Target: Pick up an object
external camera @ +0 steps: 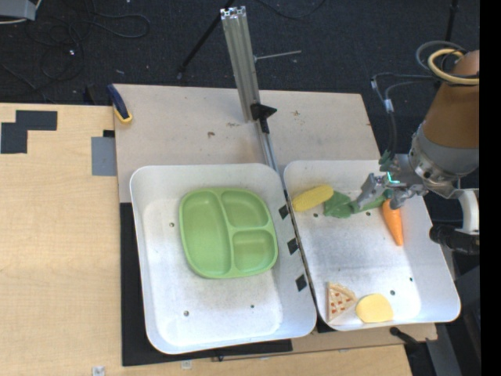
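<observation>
Approach step. Claw (374,194) low in right bin (427,308), grip state unclear. Green piece (338,206) just left, carrot (393,223) right. Next: settle over one, clench.

A green divided plate (228,233) lies in the left white bin (156,304). Behind the bins, a slanted aluminium post (241,61) rises from the desk (188,124). A blue-and-yellow tool (120,103) rests at the desk's far left corner. Cables (102,18) trail across the dark floor (337,22).
</observation>
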`<move>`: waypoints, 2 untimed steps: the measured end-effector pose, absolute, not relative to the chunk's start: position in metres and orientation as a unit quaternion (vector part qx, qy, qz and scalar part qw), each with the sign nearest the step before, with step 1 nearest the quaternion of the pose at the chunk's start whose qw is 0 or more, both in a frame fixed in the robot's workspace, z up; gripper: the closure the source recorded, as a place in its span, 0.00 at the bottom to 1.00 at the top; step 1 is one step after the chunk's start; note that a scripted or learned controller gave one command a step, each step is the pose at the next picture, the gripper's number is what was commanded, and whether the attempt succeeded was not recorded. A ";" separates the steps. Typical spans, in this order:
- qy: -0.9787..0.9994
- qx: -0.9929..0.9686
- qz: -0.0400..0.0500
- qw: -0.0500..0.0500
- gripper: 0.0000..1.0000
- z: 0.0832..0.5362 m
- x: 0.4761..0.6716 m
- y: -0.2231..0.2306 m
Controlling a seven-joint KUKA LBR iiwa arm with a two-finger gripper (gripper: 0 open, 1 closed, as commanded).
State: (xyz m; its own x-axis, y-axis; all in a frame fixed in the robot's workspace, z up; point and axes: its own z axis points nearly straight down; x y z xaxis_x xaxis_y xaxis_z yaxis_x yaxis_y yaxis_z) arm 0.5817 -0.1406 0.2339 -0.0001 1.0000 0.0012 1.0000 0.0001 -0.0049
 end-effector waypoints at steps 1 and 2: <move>-0.707 -0.707 0.001 0.001 0.00 0.235 0.582 -0.141; -0.707 -0.707 0.002 0.003 0.00 0.189 0.583 -0.146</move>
State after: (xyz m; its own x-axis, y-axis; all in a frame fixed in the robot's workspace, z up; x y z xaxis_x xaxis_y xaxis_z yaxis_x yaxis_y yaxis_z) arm 0.5828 -0.1460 0.1893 0.0009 1.0000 0.0011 1.0000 -0.0009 -0.0075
